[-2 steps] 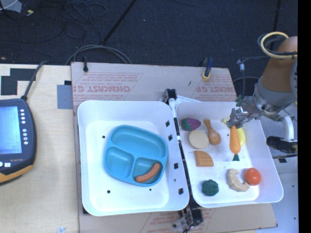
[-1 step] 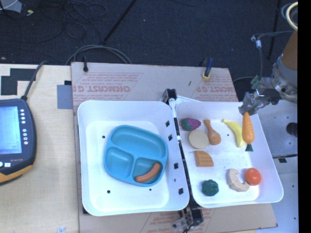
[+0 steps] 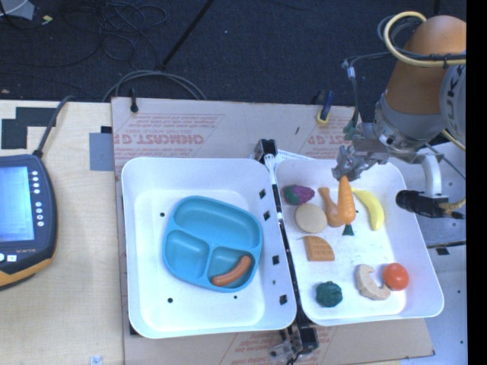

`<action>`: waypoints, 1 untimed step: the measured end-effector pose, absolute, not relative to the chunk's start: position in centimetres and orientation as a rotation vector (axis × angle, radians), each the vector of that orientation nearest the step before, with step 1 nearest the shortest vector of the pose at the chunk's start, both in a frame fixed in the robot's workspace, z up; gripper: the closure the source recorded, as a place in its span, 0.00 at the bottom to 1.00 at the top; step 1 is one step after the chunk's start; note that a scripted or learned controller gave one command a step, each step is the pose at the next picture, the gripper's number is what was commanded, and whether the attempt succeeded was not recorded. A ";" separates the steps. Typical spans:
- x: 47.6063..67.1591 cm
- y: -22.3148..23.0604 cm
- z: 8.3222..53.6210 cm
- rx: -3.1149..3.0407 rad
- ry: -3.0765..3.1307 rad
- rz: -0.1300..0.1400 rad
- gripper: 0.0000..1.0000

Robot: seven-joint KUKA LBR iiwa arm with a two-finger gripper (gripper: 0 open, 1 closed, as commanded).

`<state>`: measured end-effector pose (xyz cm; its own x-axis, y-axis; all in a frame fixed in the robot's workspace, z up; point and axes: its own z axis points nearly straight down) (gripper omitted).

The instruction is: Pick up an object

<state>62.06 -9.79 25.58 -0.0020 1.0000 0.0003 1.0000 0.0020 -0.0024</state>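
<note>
Green broccoli piece seen lowest in right bin, lower right of frame. Beside it: beige cashew-shaped piece touching red tomato. Orange wedge at bin centre, round beige piece above it, purple piece toward upper left of bin. Yellow banana at right. Carrot gripped upright at top end between closed fingers of end effector, orange piece close beside carrot's left. Blue divided plate with sausage lying in left bin. Pendant on worktop, far left.
</note>
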 end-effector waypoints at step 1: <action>57.3 -21.8 15.2 -2.224 -2.211 0.008 1.00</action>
